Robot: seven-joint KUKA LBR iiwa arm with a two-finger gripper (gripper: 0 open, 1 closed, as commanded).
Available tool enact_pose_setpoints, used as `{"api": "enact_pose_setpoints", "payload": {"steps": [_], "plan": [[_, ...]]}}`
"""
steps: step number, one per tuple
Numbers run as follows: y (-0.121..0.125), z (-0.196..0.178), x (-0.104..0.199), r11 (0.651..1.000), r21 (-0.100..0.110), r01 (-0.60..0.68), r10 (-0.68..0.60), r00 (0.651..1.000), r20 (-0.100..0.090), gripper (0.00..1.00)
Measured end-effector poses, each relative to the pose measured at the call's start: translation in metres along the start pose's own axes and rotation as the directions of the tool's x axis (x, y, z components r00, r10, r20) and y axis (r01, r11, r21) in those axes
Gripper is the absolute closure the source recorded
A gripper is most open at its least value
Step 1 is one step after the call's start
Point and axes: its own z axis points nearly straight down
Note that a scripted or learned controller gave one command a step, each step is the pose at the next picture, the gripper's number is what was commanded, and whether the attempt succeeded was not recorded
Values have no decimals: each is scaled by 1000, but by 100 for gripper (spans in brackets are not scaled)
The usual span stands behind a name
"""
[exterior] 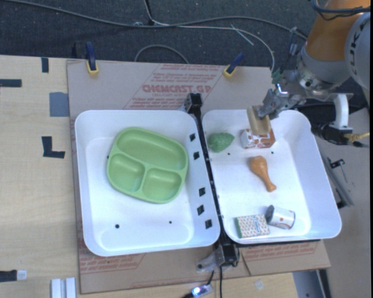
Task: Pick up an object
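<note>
Lying nearest in the right bin (320, 185) are a small packet (252, 226) and a little can (281, 217), then a toy drumstick (262, 171), a green lump (220, 142) and a small box (259, 135) at the far end. The gripper (270, 106) is just above that box, right at its top edge, but I cannot tell how wide it is or if it has hold of anything. I think the pick is only starting, because the box sits on the bin floor and nothing is lifted yet.
</note>
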Motion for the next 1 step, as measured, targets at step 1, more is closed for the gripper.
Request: {"api": "enact_pose_setpoints", "payload": {"steps": [1], "plan": [[-25, 16, 47, 1000, 9, 2, -2, 1000, -1, 100]]}}
